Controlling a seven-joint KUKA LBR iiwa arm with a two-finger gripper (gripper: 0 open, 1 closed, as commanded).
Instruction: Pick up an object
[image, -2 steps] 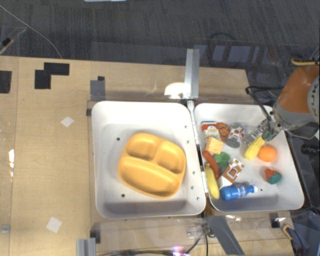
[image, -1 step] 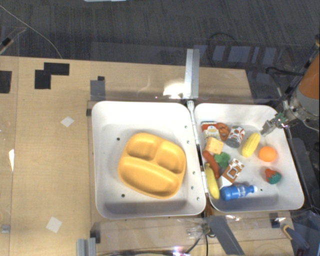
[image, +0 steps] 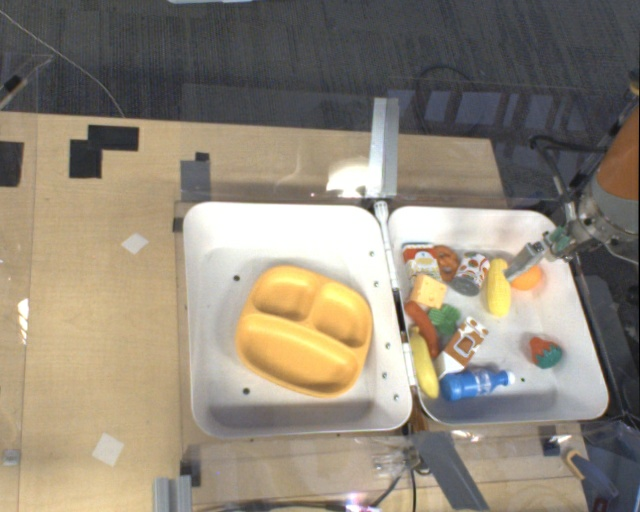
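Observation:
The right white bin (image: 590, 385) holds several toy foods. Among them are an orange ball (image: 528, 280), a yellow corn-like piece (image: 496, 286), a small can (image: 470, 274), a blue bottle (image: 474, 383) and a red piece with a green top (image: 544, 351). My gripper (image: 524, 262) reaches in from the right over the bin's upper right part. Its tip hangs just above the orange ball and beside the yellow piece. I see nothing held in it.
The left white bin (image: 210, 300) carries a yellow divided plate (image: 303, 328). A cheese wedge (image: 430, 292), a green piece (image: 443, 318), a yellow banana (image: 425, 366) and a brown-and-white box (image: 465, 340) crowd the right bin's left side. A metal post (image: 384, 150) stands behind the bins.

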